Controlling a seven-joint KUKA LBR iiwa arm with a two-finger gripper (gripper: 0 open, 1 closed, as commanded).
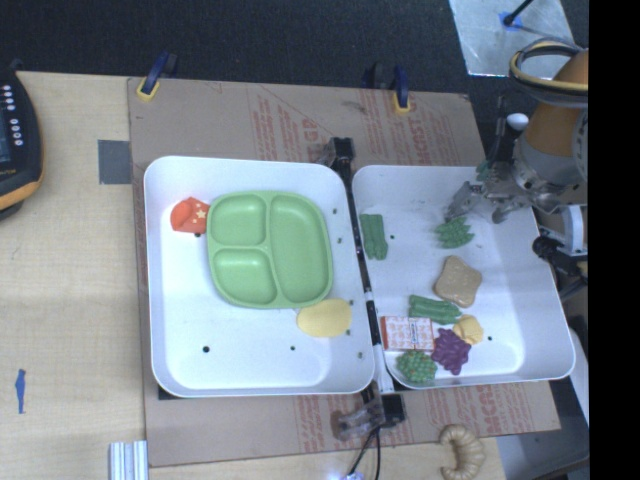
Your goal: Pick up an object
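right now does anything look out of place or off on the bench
One thing: a curled tan shrimp-like toy lies outside both bins, on the cardboard below the right bin, at the picture's bottom edge. The other toys sit inside the bins, and the green plate rests flat in the left bin.

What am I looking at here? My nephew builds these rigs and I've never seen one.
One camera looks down at a slant on a bench. The grey and orange machine at the right is a robot arm; its end effector hangs over the right bin, close to a green toy. I see nothing held in it. That bin also holds toy food: a green pickle, a tan bread slice, purple grapes. The left bin holds a green divided plate, a red piece and a yellow piece.
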